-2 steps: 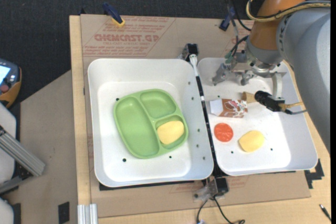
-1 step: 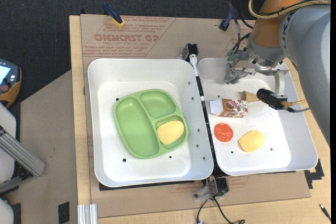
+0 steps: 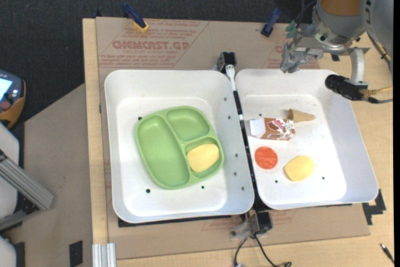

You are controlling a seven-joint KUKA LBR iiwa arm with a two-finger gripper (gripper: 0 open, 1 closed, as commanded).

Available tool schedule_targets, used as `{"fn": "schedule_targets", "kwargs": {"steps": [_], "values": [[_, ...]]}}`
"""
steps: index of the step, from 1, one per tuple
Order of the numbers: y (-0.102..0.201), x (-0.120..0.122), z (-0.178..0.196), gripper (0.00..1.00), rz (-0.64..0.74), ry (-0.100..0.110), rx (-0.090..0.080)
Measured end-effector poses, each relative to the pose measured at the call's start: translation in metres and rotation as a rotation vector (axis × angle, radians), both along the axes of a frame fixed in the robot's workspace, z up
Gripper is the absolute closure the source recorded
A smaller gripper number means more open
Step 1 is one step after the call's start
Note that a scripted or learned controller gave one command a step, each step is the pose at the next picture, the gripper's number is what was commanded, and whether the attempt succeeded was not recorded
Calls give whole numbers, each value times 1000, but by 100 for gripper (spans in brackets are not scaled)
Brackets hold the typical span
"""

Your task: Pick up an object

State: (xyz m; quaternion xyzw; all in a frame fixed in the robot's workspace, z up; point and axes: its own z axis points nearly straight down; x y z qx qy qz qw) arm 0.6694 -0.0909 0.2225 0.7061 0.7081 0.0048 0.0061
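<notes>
The right bin holds a brown and white wrapper, a tan cone-shaped piece, a red disc and a yellow lump. In the left bin lies a green divided plate with a yellow lump in its lower right compartment. My gripper hangs above the far rim of the right bin, well behind the objects. Nothing shows between its fingers.
Both bins rest on a cardboard sheet held by blue clamps at the back. A black clip sits where the bins meet. A black cylinder on the arm overhangs the right bin's far right corner.
</notes>
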Motion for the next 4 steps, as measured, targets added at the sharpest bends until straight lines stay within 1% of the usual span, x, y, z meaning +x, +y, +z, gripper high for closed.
{"fn": "schedule_targets", "kwargs": {"steps": [1, 2, 3, 4], "values": [[21, -1, 63, 100, 0, 4, 1], [29, -42, 101, 100, -1, 15, 3], [39, -57, 161, 100, -1, 7, 1], [124, -6, 229, 100, 7, 2, 3]]}}
